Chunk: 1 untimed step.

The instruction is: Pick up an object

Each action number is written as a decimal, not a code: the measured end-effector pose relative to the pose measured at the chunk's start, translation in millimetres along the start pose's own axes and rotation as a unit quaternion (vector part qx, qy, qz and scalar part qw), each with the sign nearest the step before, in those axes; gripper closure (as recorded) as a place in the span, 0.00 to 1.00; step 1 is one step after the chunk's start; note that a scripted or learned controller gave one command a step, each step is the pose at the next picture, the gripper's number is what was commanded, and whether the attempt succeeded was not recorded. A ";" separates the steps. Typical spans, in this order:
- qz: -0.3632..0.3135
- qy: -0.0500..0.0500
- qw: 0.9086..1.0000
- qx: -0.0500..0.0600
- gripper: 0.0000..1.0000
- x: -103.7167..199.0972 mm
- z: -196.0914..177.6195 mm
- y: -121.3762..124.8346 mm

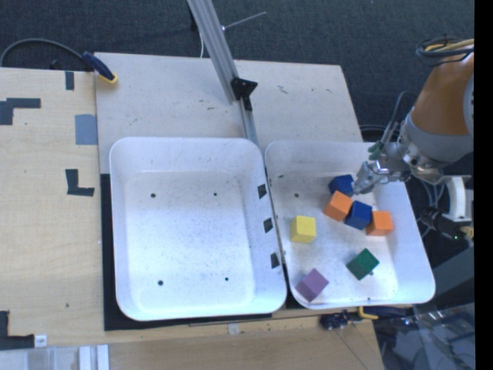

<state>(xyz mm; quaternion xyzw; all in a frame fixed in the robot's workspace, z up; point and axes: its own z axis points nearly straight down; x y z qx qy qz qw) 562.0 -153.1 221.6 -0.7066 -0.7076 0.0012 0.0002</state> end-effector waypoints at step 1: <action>-0.002 0.001 1.000 0.000 1.00 53.5 9.4 15.6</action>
